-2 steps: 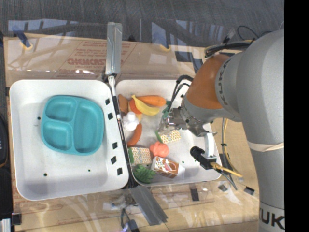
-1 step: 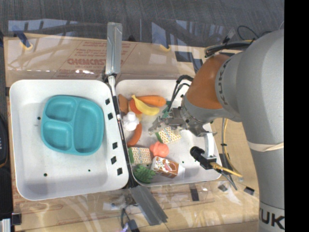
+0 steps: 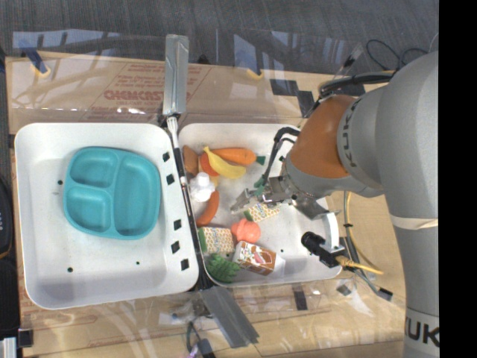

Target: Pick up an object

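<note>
- Camera view: toy foods crowd the right shallow white bin (image 3: 223, 131): yellow plastic banana (image 3: 223, 164), orange carrot (image 3: 235, 155), red tomato (image 3: 247, 230), brown snack carton (image 3: 256, 258), patterned box (image 3: 215, 239).
- Small printed packet (image 3: 262, 212): lies mid-bin, just below the gripper.
- Gripper (image 3: 253, 195): low over the bin; whether open or closed cannot be told.
- Left white bin (image 3: 33, 200): holds a teal divided plastic plate (image 3: 112, 191).
- Surface (image 3: 89, 80): bears both bins.

Even, bright overhead light, soft shadows, glare on clear sheeting (image 3: 223, 80), slightly soft focus
</note>
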Robot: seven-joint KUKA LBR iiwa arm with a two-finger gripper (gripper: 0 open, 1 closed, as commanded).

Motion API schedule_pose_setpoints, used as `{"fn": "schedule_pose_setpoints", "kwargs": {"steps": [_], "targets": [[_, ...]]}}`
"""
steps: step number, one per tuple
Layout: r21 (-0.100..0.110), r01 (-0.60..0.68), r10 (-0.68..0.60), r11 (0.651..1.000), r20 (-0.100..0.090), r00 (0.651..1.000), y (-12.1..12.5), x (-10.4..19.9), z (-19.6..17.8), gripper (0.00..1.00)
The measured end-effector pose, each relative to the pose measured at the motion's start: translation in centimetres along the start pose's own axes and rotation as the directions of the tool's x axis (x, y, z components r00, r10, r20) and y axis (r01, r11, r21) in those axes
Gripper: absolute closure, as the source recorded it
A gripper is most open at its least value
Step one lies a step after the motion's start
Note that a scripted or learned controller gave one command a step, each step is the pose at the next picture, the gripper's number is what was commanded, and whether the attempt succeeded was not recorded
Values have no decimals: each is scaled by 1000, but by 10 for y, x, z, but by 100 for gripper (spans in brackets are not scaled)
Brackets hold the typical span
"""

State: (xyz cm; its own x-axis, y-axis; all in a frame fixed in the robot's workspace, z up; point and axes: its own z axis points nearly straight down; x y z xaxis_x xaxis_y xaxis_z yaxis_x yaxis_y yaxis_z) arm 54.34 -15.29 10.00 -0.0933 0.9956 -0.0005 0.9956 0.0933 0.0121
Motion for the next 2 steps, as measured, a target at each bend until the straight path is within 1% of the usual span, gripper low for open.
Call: {"fn": "schedule_pose_setpoints", "kwargs": {"steps": [1, 2], "targets": [[-4, 1, -1, 1000, 5, 1000, 1, -2, -11, 100], [10, 112, -112, 994, -1, 994, 6, 55, -138, 100]]}}
